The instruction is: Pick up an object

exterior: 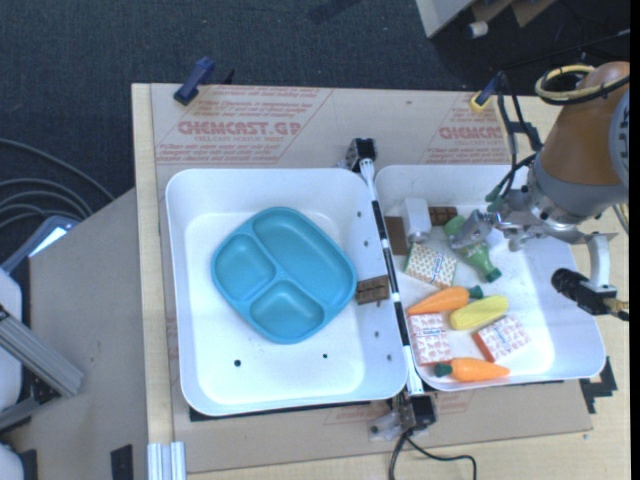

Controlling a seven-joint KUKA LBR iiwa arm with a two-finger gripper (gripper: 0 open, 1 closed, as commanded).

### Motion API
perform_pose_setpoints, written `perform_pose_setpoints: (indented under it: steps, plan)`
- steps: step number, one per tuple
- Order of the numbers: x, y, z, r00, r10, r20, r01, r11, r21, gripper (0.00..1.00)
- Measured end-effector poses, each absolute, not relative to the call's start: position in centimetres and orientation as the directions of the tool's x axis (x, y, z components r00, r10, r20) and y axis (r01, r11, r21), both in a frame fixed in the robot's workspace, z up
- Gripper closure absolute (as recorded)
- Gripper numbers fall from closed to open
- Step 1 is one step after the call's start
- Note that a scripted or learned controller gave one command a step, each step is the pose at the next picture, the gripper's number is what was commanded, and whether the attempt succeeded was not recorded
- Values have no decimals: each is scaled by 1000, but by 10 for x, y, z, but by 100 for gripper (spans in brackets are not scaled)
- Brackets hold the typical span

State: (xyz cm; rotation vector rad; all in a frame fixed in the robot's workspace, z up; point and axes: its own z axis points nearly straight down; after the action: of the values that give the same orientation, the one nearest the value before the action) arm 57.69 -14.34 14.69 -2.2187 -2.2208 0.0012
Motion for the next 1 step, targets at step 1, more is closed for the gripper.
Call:
perform_pose_setpoints:
  steps: [1]
  plan:
    - [584,-123,88,0,1000,0,1000,0,3,0]
